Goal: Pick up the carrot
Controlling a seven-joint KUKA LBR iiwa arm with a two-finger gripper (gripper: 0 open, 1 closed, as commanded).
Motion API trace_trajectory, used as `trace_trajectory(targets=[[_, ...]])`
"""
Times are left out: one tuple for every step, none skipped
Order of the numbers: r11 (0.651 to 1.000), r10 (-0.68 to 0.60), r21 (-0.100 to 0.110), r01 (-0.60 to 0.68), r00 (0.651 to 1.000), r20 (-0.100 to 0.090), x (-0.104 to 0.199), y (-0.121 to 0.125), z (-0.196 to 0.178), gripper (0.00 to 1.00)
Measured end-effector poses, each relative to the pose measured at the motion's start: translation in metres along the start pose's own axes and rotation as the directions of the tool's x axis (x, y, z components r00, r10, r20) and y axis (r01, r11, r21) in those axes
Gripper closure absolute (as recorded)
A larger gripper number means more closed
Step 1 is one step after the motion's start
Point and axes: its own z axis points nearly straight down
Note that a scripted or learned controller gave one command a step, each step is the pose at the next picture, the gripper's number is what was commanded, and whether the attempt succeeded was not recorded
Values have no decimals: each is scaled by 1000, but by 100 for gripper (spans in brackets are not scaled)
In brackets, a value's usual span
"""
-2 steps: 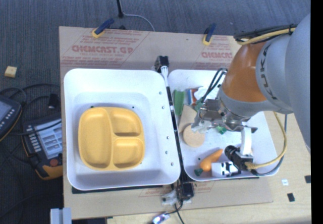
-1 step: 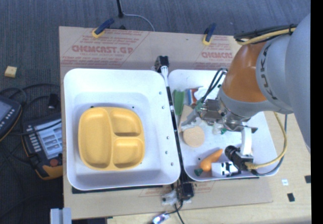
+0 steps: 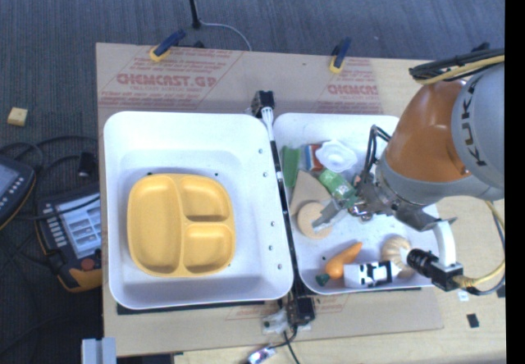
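Observation:
The carrot [image 3: 344,256] is small and orange with a green stub at its lower left end. It lies near the front of the right bin [image 3: 385,120], tilted up to the right. My gripper [image 3: 335,211] hangs under the grey and orange arm, a little above and behind the carrot and apart from it. It sits over a round tan disc [image 3: 308,218]. Nothing shows in the gripper.
A white bottle with a black label [image 3: 369,274] lies right beside the carrot, with a tan round object [image 3: 396,248] behind it. A green bottle [image 3: 331,182], a white crumpled item [image 3: 336,156] and a green strip [image 3: 289,166] fill the bin's back. The left bin [image 3: 123,141] holds a yellow divided plate [image 3: 180,223].

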Motion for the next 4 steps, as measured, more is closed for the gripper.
trace_trajectory(targets=[[1000,-6,-8,6,1000,0,-34,-2,96,0],[1000,-3,-12,3,1000,3,-35,-1,85,100],[933,361,0,-361,933,0,36,20,0,100],[932,361,0,-361,932,0,36,19,0,0]])
